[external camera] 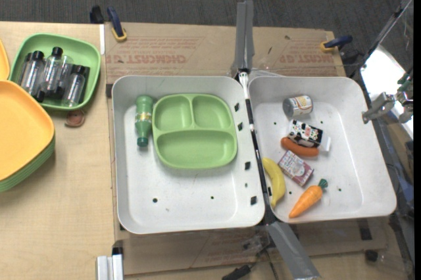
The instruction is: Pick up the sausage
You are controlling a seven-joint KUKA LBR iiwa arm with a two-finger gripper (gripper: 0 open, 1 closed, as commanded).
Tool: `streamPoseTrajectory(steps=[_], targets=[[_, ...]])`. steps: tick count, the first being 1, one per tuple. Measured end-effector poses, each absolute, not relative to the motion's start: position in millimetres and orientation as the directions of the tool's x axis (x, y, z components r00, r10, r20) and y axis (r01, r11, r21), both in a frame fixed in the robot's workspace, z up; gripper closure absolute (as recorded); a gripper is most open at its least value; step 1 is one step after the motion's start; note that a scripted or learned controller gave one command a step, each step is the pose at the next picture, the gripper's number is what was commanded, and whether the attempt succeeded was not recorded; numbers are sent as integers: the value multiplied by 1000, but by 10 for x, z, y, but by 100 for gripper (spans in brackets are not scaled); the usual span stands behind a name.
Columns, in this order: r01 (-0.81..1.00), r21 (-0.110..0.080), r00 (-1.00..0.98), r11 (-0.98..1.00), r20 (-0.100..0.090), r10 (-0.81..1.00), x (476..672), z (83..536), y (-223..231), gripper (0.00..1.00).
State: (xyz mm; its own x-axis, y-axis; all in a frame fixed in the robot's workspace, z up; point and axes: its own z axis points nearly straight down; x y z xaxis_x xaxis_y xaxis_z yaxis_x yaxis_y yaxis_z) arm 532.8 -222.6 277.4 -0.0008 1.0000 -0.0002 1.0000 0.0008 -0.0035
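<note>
Bins come first: the left bin (125, 206) holds a green divided plate (194, 131) and a green bottle (143, 121), and both are very far from the gripper (385, 108). The right bin (355, 85) is the near one. The gripper stands at that bin's right rim, about over the edge and not over the things inside. I cannot tell whether it is released or clenched, because it is small and blurred at this side of the view. Nothing is seen held in it.

From the gripper, all things of the right bin lie toward the view's left. The banana (275, 180) is the farthest, along the bin's left wall, and the carrot (306, 201) is down toward the front edge. The sausage (299, 147) is near the middle of the bin, to the left of the gripper and a little nearer to the front. Its long axis runs almost left to right in the view, so it points roughly toward the gripper.

A black-and-white carton (307, 134) touches the sausage on the far side and seems to cover part of it. A pink packet (296, 167) is just beside it on the front side, and a small can (298, 104) lies apart, further back. I judge that the jaws must close across the sausage, front to back, and these two neighbours leave little room for that.
</note>
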Motion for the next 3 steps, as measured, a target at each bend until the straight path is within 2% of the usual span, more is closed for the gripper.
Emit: streamPoseTrajectory(steps=[1, 2, 3], targets=[[935, 15, 353, -353, 5, 935, 5343, 1426, -2189, 0], [745, -6, 668, -668, -2, 745, 5167, 902, -1907, 0], [746, -9, 666, -666, -4, 746, 5160, 982, -1908, 100]])
